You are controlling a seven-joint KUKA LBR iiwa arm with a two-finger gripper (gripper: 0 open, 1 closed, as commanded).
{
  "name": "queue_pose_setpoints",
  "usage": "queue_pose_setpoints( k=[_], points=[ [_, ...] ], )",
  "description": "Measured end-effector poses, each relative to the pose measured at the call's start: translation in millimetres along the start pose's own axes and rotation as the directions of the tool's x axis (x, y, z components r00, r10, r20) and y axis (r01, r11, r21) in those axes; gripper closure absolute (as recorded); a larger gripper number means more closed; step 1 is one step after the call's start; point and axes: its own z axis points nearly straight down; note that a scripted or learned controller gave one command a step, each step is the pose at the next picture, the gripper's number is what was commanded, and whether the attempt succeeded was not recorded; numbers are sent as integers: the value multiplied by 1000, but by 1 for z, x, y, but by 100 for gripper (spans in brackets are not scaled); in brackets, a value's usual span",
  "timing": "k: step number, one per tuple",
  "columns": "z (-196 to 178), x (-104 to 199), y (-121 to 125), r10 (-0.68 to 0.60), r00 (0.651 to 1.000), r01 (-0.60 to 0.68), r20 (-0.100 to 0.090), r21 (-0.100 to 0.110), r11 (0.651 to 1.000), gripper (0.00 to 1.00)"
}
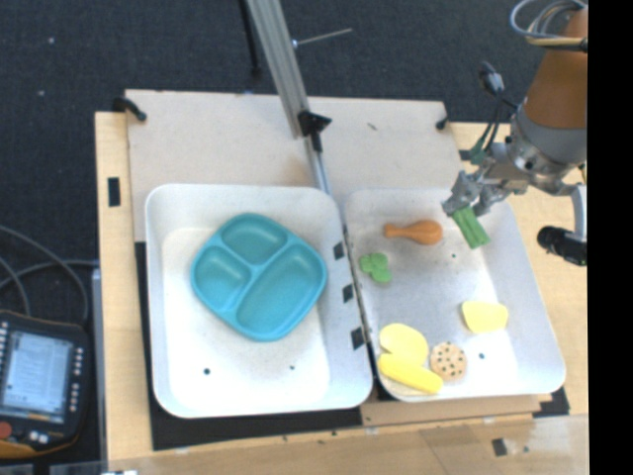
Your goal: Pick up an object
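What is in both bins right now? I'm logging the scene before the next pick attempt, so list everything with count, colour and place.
bins: 2, white, side by side on the bench
divided plate: 1, teal, left bin
drumstick: 1, brown, right bin, far end
green stick: 1, green, between the gripper's fingers
green piece: 1, green, right bin, left side
yellow pieces: 3, yellow, right bin, near end
cookie: 1, tan, dotted, beside two yellow pieces
gripper: 1, grey, over right bin's far end

Grey arm (550, 132) with an orange band (560, 87) above the wrist, looped pale cables on top, metallic grey gripper (463, 206)
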Motion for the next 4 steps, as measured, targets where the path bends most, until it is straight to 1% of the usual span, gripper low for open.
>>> queue_pose_setpoints(
  k=[1,2,4],
  points=[
    [7,46,11,-1,1000,1,0,4,1000,100],
    [16,104,16,-2,1000,2,0,5,1000,100],
    [19,219,12,-2,1000,2,-1,8,1000,100]
  ],
)
